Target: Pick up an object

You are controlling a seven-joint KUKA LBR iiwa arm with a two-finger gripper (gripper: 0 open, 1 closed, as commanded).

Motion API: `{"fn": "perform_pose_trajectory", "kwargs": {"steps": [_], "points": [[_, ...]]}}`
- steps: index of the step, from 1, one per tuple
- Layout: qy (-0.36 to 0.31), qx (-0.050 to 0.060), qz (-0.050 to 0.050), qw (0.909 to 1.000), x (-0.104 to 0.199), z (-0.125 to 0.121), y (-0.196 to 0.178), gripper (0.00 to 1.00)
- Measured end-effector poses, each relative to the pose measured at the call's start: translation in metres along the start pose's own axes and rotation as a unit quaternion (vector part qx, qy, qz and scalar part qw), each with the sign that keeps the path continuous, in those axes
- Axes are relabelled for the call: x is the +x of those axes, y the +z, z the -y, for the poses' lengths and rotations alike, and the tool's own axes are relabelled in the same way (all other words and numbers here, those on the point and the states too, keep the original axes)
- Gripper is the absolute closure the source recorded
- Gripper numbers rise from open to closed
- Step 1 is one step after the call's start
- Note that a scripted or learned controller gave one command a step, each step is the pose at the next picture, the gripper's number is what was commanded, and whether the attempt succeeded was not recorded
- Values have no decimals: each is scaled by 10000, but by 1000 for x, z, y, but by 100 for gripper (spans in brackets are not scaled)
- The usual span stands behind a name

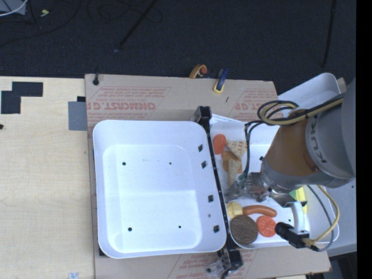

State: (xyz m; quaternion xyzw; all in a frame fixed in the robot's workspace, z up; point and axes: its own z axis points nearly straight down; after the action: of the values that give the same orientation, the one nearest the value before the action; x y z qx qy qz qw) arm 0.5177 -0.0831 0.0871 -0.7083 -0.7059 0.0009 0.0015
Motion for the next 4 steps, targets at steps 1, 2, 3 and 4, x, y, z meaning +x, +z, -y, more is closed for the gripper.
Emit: {"fn": "perform_pose_trajectory", "kwargs": {"steps": [1,2,3,4], "points": [[-17,3,-5,10000,-8,37,0,0],[26,2,-9,10000,-10,37,-10,100],[-7,16,2,10000,36,39,-99,100],[-18,0,2,10000,73,22,-128,100]]}}
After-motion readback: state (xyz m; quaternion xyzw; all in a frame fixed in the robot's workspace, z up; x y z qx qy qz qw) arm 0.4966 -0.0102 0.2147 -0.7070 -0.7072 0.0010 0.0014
